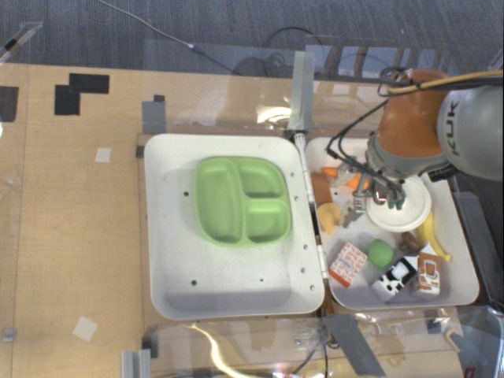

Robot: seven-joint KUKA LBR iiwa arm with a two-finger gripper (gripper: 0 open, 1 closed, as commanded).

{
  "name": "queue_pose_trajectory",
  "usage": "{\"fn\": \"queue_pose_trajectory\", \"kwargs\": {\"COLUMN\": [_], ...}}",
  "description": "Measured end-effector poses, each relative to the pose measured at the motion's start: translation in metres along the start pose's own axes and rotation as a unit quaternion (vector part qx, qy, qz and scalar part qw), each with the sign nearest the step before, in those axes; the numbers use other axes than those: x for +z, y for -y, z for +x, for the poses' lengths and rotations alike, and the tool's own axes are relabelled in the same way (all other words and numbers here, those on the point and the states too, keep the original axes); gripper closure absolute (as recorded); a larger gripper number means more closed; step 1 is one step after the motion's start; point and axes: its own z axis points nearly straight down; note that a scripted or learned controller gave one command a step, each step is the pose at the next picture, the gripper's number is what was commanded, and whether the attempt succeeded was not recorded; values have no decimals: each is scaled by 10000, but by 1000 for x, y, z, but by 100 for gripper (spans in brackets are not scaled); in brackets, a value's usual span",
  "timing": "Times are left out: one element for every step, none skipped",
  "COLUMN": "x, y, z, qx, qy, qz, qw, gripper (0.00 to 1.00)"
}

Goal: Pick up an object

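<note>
One "KU" marking on arm (465, 128)

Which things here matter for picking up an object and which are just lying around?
In play: gripper, green ball, banana, red and white box, white plate, all in the right bin.

Lying about: green divided tray, left bin, black cable.

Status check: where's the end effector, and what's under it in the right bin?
End effector low over right bin, above white round dish. Nothing seen held. Banana, green ball close by.
</note>
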Motion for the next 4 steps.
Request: {"fn": "queue_pose_trajectory", "kwargs": {"x": [1,1,1,-3], "y": [-7,75,31,15], "z": [-17,6,-29,67], "qx": [635,1473,1726,2422], "qy": [-7,-6,-74,9], "qz": [9,26,59,18], "qw": [9980,9891,9850,9702], "gripper": [0,0,0,0]}}
